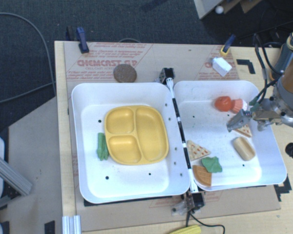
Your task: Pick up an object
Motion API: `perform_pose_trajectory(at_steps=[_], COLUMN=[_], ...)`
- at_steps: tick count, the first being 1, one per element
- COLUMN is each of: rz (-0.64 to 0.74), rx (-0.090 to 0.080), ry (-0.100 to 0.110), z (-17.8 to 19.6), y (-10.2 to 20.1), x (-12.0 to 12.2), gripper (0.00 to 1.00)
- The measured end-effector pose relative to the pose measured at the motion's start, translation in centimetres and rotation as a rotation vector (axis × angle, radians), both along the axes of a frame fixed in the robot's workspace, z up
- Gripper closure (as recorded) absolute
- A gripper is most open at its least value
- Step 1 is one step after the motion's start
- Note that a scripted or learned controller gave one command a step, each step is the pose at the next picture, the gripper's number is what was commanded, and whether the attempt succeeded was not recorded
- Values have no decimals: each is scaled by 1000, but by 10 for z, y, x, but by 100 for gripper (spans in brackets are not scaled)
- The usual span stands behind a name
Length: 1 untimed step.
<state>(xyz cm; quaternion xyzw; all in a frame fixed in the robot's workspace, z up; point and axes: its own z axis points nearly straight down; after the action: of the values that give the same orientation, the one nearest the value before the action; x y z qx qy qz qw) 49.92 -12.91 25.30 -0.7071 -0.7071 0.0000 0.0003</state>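
Nearest the camera, a cookie [202,175] lay at the front-left corner of the right bin [268,172], with a green piece [212,164] touching its far edge. Just beyond them a waffle wedge [197,150] rested against the bin's left wall. To the right of these, near the bin's middle, sat a bread roll [244,148].

Left of the right bin stood the left bin [88,130], holding a yellow tray [136,133] with 3 compartments. A green bean [102,146] lay just beside the tray's left edge.

Beyond the roll, the gripper [240,122] hung low over the right bin, the arm [285,89] entering from the right. How wide its fingers stood could not be told, and nothing could be seen held between them. A small tan wedge [243,132] lay directly under it. Just past the gripper, near the bin's far wall, a red piece [223,103] touched an orange piece [237,105].

Farthest back, on the cardboard [107,57] behind the bins, sat a brown disc [124,73] and a white block [221,66].
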Motion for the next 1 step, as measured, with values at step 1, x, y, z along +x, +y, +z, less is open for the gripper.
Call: perform_pose_trajectory(at_steps=[1], rz=[-1], rx=[0], ry=[2], z=[-107], y=[-57], x=[28], gripper=[0])
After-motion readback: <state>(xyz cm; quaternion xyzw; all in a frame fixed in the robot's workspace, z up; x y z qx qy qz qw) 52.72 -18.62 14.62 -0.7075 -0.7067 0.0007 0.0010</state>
